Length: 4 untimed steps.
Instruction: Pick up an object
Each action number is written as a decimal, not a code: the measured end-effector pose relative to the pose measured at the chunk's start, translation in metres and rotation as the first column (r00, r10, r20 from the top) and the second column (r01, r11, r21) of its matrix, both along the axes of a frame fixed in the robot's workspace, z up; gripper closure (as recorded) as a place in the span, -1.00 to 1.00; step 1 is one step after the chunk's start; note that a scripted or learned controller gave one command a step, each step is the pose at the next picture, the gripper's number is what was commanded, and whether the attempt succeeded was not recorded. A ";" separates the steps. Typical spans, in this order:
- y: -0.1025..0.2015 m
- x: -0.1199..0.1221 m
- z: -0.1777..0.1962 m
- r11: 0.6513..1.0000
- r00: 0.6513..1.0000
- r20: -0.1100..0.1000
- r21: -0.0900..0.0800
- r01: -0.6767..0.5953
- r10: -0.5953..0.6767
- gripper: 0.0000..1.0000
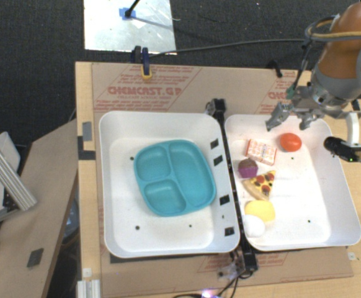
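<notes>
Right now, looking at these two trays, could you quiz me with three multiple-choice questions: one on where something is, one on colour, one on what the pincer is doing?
1. Where is the divided plate?
A. left bin
B. right bin
C. on the cardboard

2. What colour is it?
A. red
B. teal
C. yellow

3. The pincer is:
A. gripping the tomato
B. open above the right bin
C. resting on the plate

Answers: 1 A, it lies in the left bin. 2 B, it is plainly teal. 3 B, the fingers are spread with nothing between them.
</notes>
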State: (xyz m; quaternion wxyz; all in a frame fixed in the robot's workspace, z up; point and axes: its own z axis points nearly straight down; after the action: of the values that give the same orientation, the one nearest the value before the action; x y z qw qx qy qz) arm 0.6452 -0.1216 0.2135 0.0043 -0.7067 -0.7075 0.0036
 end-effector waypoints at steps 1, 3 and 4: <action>0.000 0.002 0.008 1.000 1.000 0.012 -0.001 -0.002 0.002 -1.00; -0.005 -0.010 -0.111 1.000 1.000 0.009 -0.001 0.000 0.000 -1.00; -0.006 -0.006 -0.123 1.000 1.000 0.018 0.000 0.000 0.000 -1.00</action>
State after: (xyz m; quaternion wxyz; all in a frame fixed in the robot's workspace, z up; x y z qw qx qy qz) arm 0.6388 -0.1272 0.0905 -0.0022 -0.7068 -0.7075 -0.0026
